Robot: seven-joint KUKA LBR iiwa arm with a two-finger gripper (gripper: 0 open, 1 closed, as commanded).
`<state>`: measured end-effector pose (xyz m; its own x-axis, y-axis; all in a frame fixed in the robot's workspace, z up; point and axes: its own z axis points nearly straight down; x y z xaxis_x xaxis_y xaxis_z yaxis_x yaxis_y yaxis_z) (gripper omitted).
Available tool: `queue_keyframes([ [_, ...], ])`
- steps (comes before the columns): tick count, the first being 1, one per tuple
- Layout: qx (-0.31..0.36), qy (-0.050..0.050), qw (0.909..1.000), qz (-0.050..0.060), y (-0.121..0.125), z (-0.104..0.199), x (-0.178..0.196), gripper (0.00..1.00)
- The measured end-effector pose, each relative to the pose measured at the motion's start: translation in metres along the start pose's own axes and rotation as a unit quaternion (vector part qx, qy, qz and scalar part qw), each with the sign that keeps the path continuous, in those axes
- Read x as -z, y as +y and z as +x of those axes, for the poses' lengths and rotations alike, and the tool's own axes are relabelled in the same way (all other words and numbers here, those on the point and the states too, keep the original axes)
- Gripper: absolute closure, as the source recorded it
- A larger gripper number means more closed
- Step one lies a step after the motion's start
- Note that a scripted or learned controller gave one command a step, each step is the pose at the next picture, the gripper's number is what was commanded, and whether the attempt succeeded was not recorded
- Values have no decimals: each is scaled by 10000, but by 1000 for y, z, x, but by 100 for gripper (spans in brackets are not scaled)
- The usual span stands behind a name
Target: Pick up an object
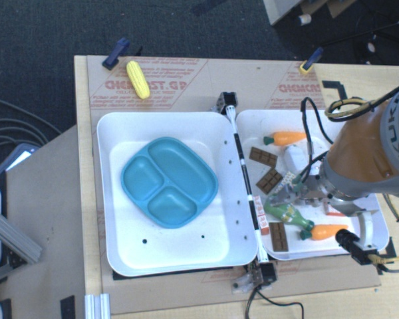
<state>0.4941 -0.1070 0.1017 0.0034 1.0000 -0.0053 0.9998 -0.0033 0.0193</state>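
Although the arm (366,151) had its wrist low over the right bin (383,223), nothing in the camera view showed an object lifted clear, so the pick looked, by my judgement, unfinished. The gripper (304,190) sat among the clutter near the middle of that bin, and its own body hid the tips, so I could not tell whether it was apart, together or clamped on anything. Around it lay the candidates: a carrot (286,138) near the far wall, a second carrot (324,232) toward the near wall, a green bottle (287,212) just beside the tool, and three brown chocolate bars (263,156), the nearest to the tool touching or almost touching it. All appeared to rest on the bin floor. The left bin (113,198) held a blue divided plate (169,181), well apart from the tool. What remained was securing one object and raising it.
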Motion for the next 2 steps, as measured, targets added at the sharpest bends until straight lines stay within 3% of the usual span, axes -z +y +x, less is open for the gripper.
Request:
queue_keyframes([
  [1,6,12,10000,-33,2,2,11,100],
  [2,22,30,9999,97,33,53,100,100],
])
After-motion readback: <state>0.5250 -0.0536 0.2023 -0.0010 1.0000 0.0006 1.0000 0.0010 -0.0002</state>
